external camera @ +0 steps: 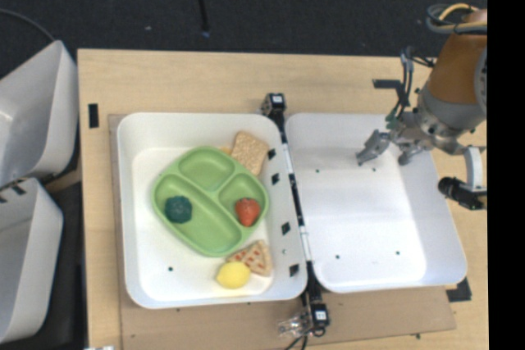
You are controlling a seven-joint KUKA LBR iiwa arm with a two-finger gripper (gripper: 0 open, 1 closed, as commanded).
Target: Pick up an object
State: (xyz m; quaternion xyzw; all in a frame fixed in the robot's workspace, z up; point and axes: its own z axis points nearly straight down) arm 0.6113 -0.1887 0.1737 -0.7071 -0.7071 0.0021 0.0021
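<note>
**Hand open over right bin; objects lie in left bin**

The hand is seen above the upper right part of the right bin, its fingers spread apart with nothing between them. In the left bin a green divided plate is found, with a dark teal ball and a red strawberry in its compartments. A cracker is noted at the plate's upper edge, a pizza slice and a yellow lemon below it.
</note>
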